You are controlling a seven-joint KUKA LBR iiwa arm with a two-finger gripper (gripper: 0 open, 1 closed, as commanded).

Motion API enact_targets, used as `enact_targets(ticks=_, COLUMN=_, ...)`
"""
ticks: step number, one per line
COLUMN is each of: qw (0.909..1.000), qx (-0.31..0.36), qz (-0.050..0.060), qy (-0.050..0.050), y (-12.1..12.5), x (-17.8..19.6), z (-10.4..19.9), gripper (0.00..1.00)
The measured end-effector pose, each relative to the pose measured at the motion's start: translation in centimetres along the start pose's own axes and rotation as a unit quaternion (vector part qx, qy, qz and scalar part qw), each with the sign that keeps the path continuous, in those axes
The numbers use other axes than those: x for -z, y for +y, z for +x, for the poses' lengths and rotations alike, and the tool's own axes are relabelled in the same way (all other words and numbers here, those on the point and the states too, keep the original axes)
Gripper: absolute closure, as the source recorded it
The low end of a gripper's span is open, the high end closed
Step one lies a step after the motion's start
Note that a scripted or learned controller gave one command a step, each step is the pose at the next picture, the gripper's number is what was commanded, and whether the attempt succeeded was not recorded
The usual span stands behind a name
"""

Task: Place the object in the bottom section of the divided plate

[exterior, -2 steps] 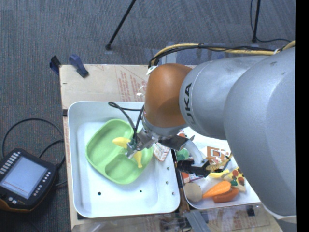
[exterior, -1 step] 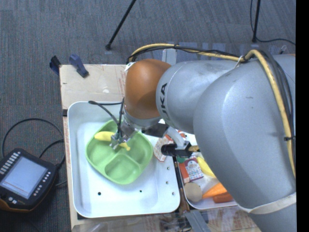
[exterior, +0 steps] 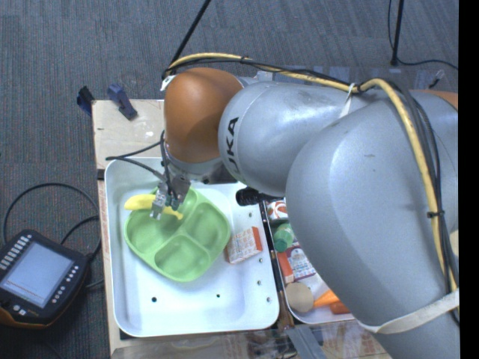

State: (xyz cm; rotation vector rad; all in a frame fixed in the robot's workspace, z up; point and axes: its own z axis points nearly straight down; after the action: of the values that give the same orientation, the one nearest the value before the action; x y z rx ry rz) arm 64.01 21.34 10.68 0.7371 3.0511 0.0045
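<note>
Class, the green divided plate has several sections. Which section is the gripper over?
The upper-left section of the green divided plate: the gripper hangs there by the yellow banana-shaped object; the other sections lie further right and below.

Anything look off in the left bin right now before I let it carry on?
The yellow banana-like object lies across the upper-left rim of the green divided plate, half outside it rather than in a section. The hand sits right at it. The small carton leans against the plate's right edge.

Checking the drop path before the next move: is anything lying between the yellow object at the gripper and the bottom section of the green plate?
Nothing visible does. The gripper is at the yellow object on the green divided plate's upper left rim, and the bottom section looks bare. The small carton lies right of the plate.
</note>
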Motion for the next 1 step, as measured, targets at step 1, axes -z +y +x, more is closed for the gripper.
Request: enact_targets(ticks=1, qw=0.9999, qx=-0.008, qz=-0.004, qy=-0.006, y=-0.44, x=-0.87, z=7.21, gripper=1.0)
